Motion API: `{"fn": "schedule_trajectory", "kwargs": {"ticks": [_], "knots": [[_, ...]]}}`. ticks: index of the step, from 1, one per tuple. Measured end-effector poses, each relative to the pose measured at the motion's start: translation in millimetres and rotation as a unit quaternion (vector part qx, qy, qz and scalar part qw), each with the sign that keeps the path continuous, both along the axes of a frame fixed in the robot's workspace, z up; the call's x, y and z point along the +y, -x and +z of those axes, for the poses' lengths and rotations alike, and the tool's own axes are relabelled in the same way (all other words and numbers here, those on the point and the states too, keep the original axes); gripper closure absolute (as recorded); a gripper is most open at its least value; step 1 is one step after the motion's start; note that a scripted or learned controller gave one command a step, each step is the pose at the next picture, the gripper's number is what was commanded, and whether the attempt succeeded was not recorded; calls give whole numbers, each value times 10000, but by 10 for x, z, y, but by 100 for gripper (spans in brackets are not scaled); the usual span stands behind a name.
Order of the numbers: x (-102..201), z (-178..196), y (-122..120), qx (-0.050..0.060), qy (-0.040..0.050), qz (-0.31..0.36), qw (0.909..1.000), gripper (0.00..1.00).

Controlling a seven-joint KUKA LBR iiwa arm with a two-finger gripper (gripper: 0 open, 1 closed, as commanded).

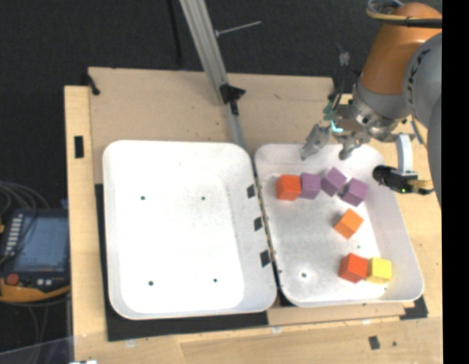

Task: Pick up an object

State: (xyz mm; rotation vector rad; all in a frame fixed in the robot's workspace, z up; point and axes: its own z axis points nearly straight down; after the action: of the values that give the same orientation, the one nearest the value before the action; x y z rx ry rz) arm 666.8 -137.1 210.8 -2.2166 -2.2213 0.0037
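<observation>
purple cube [335, 179] | just below tool [326, 148] | tool spread, nothing between fingers

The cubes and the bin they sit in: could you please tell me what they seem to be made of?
Cubes: probably painted wood or foam, judging by flat matte colour, crisp edges and no glare; the look leaves it open.
Bin: likely moulded plastic, with a smooth white surface, rounded corners, a raised rim and a soft sheen.
</observation>
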Motion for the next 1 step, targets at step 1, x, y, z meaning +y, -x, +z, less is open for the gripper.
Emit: {"fn": "schedule_trajectory", "kwargs": {"ticks": [1], "knots": [[-8, 33, -9, -21, 18, 10, 10000, 0]]}}
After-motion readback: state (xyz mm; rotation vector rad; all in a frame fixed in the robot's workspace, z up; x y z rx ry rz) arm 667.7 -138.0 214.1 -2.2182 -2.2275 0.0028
